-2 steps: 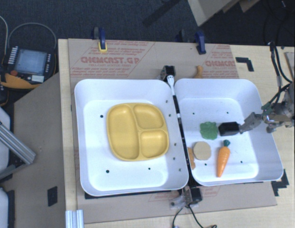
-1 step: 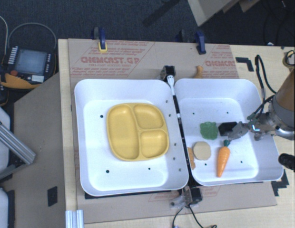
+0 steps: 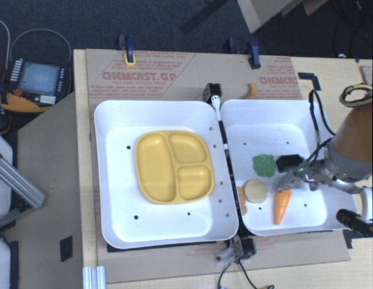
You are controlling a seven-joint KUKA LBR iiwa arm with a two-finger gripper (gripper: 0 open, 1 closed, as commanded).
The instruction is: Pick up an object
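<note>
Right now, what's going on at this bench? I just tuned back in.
The arm reaches in over the right bin, with its gripper low among the items there. A carrot lies just below the gripper, a green toy just to its left, and a round beige piece beside the carrot. Nothing appears lifted yet. The left bin holds a yellow divided plate, untouched.

Dark blue carpet [image 3: 114,11] surrounds the cardboard-topped bench [image 3: 174,71].
</note>
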